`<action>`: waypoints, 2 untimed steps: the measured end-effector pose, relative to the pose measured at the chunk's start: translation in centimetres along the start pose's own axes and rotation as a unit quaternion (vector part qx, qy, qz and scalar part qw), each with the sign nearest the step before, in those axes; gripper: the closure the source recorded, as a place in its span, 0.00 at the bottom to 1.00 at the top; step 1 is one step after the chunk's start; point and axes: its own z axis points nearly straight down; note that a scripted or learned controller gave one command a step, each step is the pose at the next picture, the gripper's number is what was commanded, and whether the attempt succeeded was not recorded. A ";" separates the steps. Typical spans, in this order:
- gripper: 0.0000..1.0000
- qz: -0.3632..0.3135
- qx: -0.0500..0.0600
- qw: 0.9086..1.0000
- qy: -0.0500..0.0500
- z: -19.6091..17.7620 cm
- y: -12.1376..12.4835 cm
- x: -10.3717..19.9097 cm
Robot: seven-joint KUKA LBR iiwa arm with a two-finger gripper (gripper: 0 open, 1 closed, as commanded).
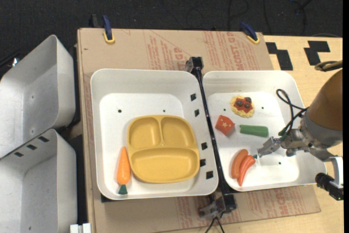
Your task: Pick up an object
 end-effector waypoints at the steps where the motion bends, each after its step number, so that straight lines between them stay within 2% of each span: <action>1: 1.00 0.000 -0.002 1.000 -0.001 -1.3 0.2 0.0; 2: 1.00 -0.002 -0.005 1.000 -0.002 -7.5 -0.3 0.1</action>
